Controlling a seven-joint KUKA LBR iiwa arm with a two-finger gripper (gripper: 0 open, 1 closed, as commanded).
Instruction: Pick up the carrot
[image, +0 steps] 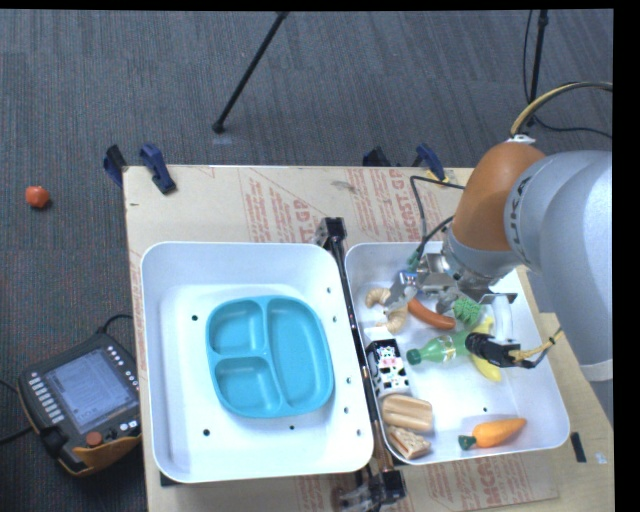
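Observation:
The carrot (497, 432), orange with a green top, lies near the front right corner of the right bin (556, 400). My gripper (428, 288) hangs low over the back middle of that bin, far behind the carrot. It sits just above a red sausage (432, 314). Nothing of the carrot is near it.
Around the gripper lie a green bottle (436, 350), a broccoli piece (467, 312), a yellow banana (487, 367) and pale nut shapes (380, 297). A cow-print carton (388, 365) and bread pieces (407, 411) sit at the bin's left. A blue divided plate (270, 355) rests in the left bin (165, 300).

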